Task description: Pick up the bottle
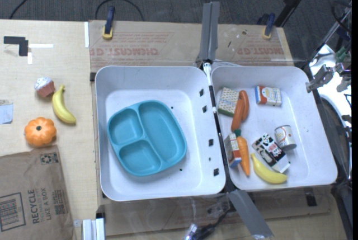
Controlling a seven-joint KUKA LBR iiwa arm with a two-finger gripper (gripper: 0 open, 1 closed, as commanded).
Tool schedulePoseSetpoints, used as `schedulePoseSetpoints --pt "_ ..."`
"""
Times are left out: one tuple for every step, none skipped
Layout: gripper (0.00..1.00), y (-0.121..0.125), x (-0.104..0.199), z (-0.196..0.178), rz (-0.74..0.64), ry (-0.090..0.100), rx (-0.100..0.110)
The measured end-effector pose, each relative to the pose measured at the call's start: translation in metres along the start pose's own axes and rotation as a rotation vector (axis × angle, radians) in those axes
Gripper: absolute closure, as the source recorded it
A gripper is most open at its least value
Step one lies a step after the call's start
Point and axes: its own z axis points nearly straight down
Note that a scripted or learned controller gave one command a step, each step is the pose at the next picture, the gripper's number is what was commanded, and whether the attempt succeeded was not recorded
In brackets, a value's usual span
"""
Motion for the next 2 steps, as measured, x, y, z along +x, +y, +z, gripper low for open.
schedulePoseSetpoints --pt "0.0 -0.046 0.04 -0.152 -0.272 -0.002 -0.002" --pt "0.0 -0.063 0.163 -0.03 -0.319 0.0 0.0"
